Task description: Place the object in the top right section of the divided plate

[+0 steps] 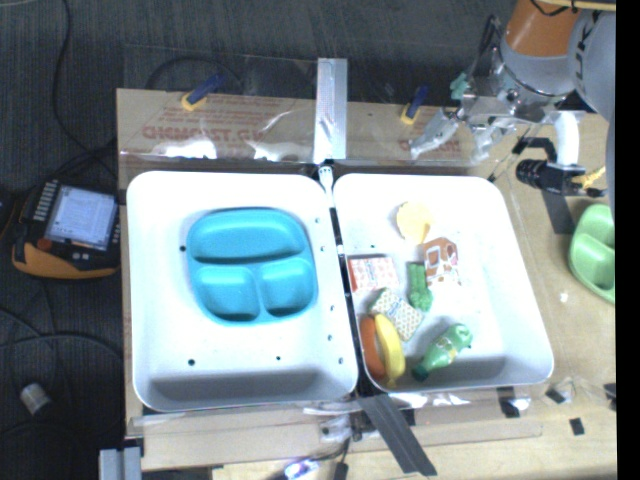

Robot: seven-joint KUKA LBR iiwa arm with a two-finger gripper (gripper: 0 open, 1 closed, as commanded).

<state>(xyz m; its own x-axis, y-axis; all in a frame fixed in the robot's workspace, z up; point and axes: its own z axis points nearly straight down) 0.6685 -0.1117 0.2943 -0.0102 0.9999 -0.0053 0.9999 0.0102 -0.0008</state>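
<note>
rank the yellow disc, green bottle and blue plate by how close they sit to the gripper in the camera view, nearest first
Gripper is above the right bin's far edge.
1. Yellow disc, far part of the right bin.
2. Green bottle, near part of the right bin.
3. Blue plate, left bin.
Bottle and plate are fairly close.

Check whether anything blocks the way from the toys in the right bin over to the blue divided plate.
Only the raised rims between the bins lie between the toys and the blue divided plate. The claw hovers beyond the right bin's far edge.

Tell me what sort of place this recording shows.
Probably a robotics lab bench: two white bins side by side, an arm's tool above them, toy food, cables on carpet.
</note>
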